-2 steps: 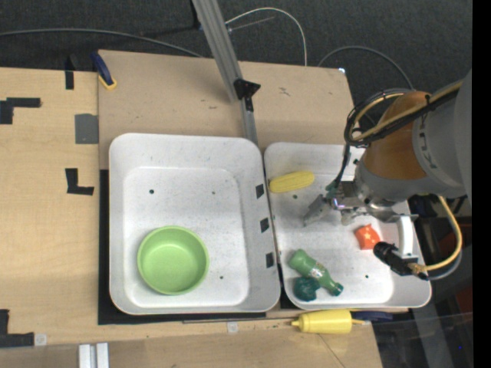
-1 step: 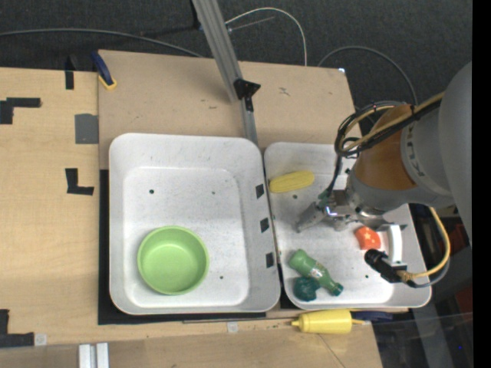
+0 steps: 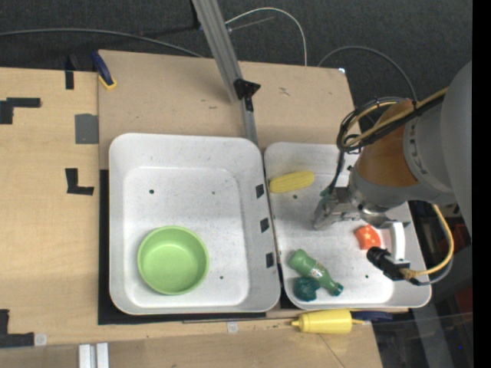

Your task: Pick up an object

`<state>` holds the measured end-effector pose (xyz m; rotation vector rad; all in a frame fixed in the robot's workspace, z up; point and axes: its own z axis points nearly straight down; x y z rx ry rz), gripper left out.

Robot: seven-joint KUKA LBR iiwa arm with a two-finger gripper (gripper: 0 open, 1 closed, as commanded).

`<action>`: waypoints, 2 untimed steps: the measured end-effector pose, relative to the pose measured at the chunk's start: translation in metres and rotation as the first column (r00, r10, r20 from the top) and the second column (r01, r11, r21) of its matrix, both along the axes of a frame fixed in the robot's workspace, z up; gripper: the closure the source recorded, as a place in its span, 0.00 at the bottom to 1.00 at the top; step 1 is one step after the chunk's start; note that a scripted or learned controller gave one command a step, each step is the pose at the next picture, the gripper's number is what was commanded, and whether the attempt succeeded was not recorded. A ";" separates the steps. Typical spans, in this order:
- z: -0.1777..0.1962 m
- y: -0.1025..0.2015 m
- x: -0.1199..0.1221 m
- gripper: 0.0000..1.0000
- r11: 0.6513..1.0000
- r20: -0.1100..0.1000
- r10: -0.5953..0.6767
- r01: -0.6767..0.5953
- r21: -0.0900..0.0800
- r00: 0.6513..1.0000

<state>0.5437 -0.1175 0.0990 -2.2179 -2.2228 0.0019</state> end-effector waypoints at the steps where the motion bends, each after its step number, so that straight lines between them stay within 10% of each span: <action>1: 0.062 -0.003 0.003 1.00 1.000 0.006 -0.001 0.001 -0.001 1.000; 2: 0.107 -0.003 0.004 1.00 1.000 0.005 -0.001 0.001 -0.001 1.000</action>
